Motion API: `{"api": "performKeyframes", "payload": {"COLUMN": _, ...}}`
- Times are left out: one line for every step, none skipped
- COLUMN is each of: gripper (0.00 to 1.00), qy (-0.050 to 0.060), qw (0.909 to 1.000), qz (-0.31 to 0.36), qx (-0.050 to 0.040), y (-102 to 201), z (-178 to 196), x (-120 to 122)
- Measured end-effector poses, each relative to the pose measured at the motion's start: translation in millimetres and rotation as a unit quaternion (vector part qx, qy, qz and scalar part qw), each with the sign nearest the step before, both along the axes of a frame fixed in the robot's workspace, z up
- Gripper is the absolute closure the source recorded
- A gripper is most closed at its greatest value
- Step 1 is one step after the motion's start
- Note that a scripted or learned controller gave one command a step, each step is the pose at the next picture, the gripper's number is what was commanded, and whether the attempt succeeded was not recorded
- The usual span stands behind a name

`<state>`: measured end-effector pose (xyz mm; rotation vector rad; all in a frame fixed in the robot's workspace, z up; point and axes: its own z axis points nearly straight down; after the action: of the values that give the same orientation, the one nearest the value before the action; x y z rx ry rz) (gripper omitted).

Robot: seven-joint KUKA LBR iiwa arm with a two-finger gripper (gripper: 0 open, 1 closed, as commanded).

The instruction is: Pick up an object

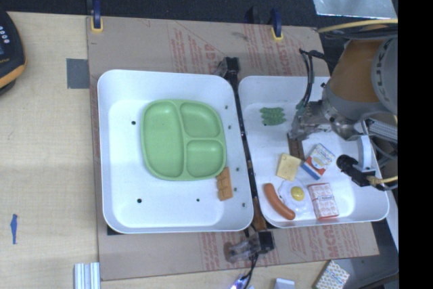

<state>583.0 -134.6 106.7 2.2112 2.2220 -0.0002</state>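
Observation:
The arm, grey with an orange band (358, 71), reaches in from the right over the right bin (254, 88). Its gripper (296, 139) hangs low inside that bin, just above a yellow cheese slice (288, 166) and left of a small red, white and blue carton (319, 160). A green leafy piece (272, 116) lies to the gripper's left. Toward the bin's front lie a sausage (279, 201), a fried egg (296, 194) and a pink box (323, 201). I see nothing between the fingers.
The left bin (108, 166) holds a green divided plate (183, 139) and a brown cracker (224, 184) near its right wall. Clamps (231, 66) join the bins at the back and front. A black cable (308, 78) runs down beside the wrist.

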Motion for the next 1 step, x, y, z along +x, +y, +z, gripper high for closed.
{"api": "performKeyframes", "payload": {"gripper": 0.0, "qy": 0.001, "qw": 1.0, "qz": 0.001, "qx": -0.0002, "y": 0.1, "z": -0.7, "x": -0.3}}
